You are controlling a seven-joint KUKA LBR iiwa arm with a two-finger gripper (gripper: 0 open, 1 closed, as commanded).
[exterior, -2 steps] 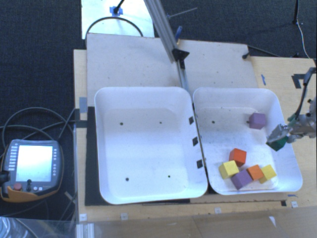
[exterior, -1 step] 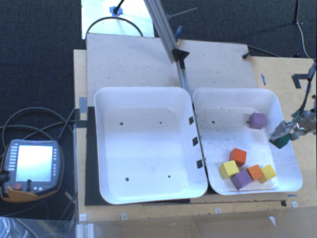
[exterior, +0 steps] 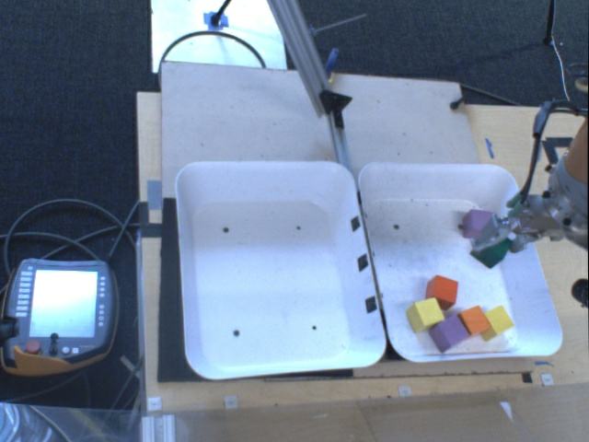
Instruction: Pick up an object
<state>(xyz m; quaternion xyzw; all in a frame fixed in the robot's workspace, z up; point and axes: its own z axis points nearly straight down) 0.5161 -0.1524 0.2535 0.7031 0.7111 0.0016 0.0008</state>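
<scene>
**Pincer at the right bin's far edge, blocks clustered below it**

Dark carpet surrounds the pale wooden bench (exterior: pixel 304 109) where I am running the arm from afar. Its pincer (exterior: pixel 509 231) sits over the right side of the right bin (exterior: pixel 405 191), reaching in from the bench's edge. A light purple block (exterior: pixel 477 222) lies just to the pincer's left, touching or nearly touching it, and a dark green block (exterior: pixel 491 252) sits just below, partly under the metal; I cannot tell how wide the fingers stand, or whether either block is between them.

Down and to the left of the pincer, well apart from it, five blocks huddle near the bin's front wall: an orange-red block (exterior: pixel 443 289), a yellow block (exterior: pixel 424 314), a purple block (exterior: pixel 449 331), a small orange block (exterior: pixel 474 319) and a second yellow block (exterior: pixel 499 319).

Farther left lies the left bin (exterior: pixel 198 247). A slanted metal pole (exterior: pixel 296 35) crosses above the gap between the bins. Far to the left, on the floor, rests a teach pendant (exterior: pixel 57 313) with a bright screen; no writing is legible.
</scene>
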